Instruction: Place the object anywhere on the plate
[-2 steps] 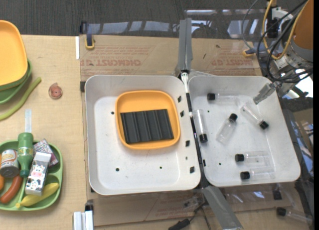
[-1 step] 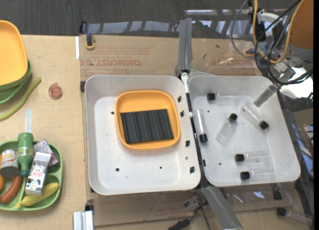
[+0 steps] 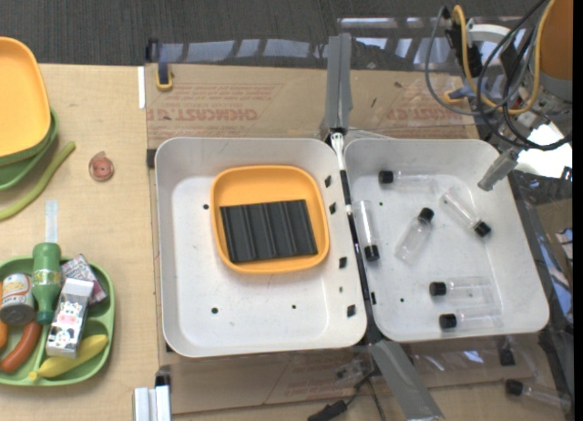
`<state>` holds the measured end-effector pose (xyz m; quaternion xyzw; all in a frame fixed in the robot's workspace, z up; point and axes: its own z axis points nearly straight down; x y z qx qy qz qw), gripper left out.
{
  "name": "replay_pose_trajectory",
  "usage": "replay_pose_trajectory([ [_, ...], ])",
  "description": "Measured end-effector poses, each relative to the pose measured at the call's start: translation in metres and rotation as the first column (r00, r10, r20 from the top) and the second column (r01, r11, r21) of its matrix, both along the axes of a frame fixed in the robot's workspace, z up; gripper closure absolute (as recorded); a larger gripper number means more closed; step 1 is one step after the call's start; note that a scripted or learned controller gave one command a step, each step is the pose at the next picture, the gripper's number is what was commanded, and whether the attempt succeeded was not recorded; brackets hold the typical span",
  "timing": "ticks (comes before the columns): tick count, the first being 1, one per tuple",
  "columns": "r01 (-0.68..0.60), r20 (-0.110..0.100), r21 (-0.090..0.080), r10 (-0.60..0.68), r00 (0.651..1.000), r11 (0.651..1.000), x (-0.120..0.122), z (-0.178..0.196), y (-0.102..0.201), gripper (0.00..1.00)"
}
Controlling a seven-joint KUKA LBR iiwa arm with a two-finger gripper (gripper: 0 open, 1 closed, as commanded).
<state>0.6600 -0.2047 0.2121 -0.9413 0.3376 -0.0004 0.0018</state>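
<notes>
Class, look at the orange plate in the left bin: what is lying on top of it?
A dark ribbed rectangular block lies on the orange plate, covering most of its centre. The plate's rim shows all round; whatever surface lies beneath the block is hidden.

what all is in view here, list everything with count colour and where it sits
shallow white bins: 2, white, side by side mid-bench
square orange plate: 1, orange, in the left bin
ridged dark grey mat: 1, dark grey, on the plate
clear plastic vials with black caps: about 6, clear, scattered in the right bin
green sectioned tray of toy food: 1, green, bottom left on the bench
stacked orange and green dishes: orange over green, left edge
small pink round item: 1, pink, on the bench left of the bins
robot gripper: 1, grey, over the right bin's upper right
</notes>
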Motion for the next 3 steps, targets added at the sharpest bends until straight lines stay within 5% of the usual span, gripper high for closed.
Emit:
replay_pose_trajectory([
  [1,-0.265,0.001,0.000,0.265,0.964,0.964,0.000,-0.019,-0.003,0.00],
  [2,-0.472,0.003,-0.001,0.472,0.882,0.882,0.000,-0.018,-0.014,0.00],
  [3,-0.457,0.003,-0.001,0.457,0.890,0.890,0.000,-0.017,-0.014,0.00],
])
